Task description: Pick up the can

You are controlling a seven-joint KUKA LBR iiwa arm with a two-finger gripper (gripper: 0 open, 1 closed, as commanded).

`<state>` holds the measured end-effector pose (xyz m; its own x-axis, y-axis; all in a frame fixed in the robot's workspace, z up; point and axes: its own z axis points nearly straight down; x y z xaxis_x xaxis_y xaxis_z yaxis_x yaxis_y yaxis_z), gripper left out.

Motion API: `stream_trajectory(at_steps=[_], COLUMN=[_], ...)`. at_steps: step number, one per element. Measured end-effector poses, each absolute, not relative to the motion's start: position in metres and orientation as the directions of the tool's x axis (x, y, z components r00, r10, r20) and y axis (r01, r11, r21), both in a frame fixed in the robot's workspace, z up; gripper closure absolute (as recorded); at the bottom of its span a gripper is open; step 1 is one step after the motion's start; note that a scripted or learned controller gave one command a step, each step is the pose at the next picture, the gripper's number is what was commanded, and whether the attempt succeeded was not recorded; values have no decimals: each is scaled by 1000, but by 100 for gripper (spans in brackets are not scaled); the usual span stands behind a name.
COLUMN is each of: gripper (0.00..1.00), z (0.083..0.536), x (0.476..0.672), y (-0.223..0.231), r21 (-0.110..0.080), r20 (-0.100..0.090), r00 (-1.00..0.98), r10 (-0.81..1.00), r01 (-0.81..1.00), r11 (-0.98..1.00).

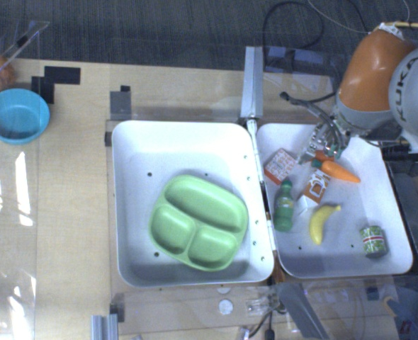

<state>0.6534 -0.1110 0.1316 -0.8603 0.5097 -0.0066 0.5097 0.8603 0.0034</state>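
Can lies well apart from gripper.

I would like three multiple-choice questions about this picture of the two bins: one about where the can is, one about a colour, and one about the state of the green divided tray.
1. Where in the right bin is the can?
A. near corner, away from the gripper
B. under the gripper
C. against the bottle

2. What colour is the bowl on the bench?
A. red
B. blue
C. white

3. How is the green divided tray in the left bin?
A. upside down
B. standing on edge
C. lying flat, compartments up

Answers: 1 A, the can sits alone beyond the banana. 2 B, the bowl is blue. 3 C, its three compartments face the camera.
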Motion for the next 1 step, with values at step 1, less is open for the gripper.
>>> stream_trajectory(at_steps=[1], gripper=[100], z=[200], x=[648], y=[-196], r21=[6], r20=[-10], r00=[-681], r10=[732], r01=[732], r11=[681])
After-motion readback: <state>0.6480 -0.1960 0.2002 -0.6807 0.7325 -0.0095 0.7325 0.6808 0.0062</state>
